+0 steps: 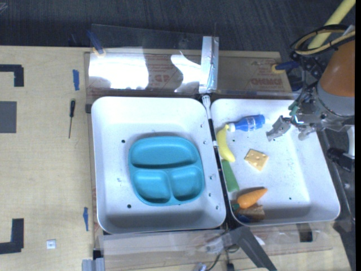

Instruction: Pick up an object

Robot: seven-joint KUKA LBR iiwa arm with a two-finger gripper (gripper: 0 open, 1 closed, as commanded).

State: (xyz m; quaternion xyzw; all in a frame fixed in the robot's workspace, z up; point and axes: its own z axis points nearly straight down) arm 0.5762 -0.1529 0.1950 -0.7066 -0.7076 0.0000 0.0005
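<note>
Cheese (256, 160) — a yellow holed square (flat in the right bin (316, 208)) — lies apart from jaws (280, 127) of unclear state.

A robotics lab or test bench, not a home; the plywood bench top (39, 168) at nine o'clock carries black corner markings (16, 75) and strips of blue tape (75, 79); two shallow white bins (107, 117) sit side by side at the centre, backed by a clear plastic screen (146, 66) at twelve o'clock; bundled yellow and black cables (321, 38) hang at two o'clock; dark carpet (169, 4) runs along the top.
</note>
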